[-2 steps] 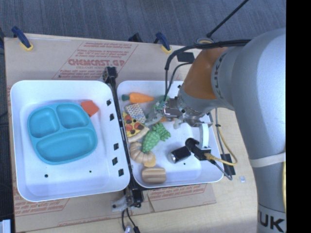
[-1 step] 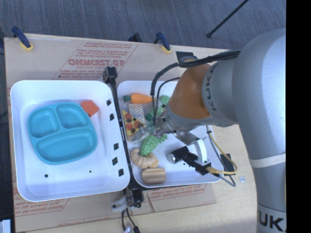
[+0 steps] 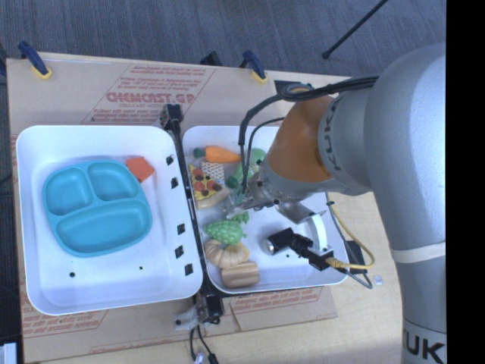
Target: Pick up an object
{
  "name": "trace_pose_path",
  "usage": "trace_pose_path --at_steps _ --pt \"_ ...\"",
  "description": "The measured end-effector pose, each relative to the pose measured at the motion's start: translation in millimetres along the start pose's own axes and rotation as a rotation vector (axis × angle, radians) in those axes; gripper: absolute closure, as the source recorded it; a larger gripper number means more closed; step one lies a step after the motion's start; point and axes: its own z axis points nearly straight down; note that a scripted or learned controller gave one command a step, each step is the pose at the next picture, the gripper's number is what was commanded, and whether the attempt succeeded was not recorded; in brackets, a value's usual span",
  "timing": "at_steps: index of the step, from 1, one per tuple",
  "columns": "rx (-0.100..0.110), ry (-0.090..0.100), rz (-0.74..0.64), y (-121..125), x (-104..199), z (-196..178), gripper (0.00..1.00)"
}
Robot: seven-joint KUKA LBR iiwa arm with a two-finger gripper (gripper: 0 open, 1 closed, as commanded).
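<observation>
Reaching down into the right bin (image 3: 333, 273) from the right, the arm's wrist hangs over a heap of toy food, with the gripper (image 3: 241, 203) low among the pieces. Its state I cannot tell from this slant. The likeliest target is the green leafy toy (image 3: 225, 230), just below and left of the gripper, nearly touching it. A pizza slice (image 3: 206, 186) lies left of the gripper, a carrot (image 3: 220, 155) above it, its long axis running left-right, and bread pieces (image 3: 229, 255) further below. Red print on the cardboard (image 3: 149, 97) reads "CHEMCAST GP"; the arm shows "KUK".
</observation>
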Motion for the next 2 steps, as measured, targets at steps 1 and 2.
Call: trace_pose_path --at_steps 1,2 --pt "0.000 0.000 0.000 0 0 0 0.00" --pt "0.015 0.016 -0.138 27 -26 17 0.00"
